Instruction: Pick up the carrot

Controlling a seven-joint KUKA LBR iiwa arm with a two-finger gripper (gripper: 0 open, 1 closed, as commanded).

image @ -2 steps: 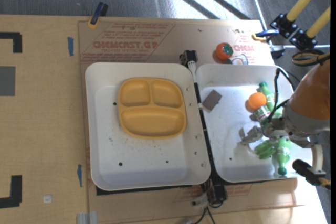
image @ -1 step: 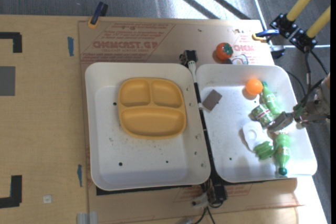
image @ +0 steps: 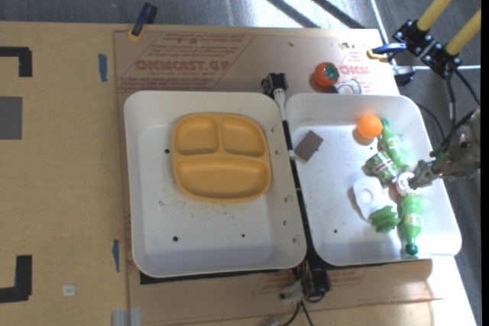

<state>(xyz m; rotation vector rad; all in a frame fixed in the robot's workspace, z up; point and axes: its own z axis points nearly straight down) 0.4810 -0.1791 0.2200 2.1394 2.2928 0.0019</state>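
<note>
Two white bins sit side by side. The left bin (image: 145, 240) holds a yellow divided plate (image: 221, 155). In the right bin (image: 328, 240), the carrot (image: 369, 127), orange and rounded, lies near the far right corner, beside green bottles (image: 397, 153). The gripper (image: 419, 178) reaches over the right rim; how far it is open cannot be told.

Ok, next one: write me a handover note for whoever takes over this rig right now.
End effector: low at the right side of the right bin, among the green bottles.
Carrot: probably the orange piece at that bin's far end, apart from the end effector.
Done: nothing yet; the carrot lies in the bin.
Left: move to the carrot, grasp it, lift it.
</note>
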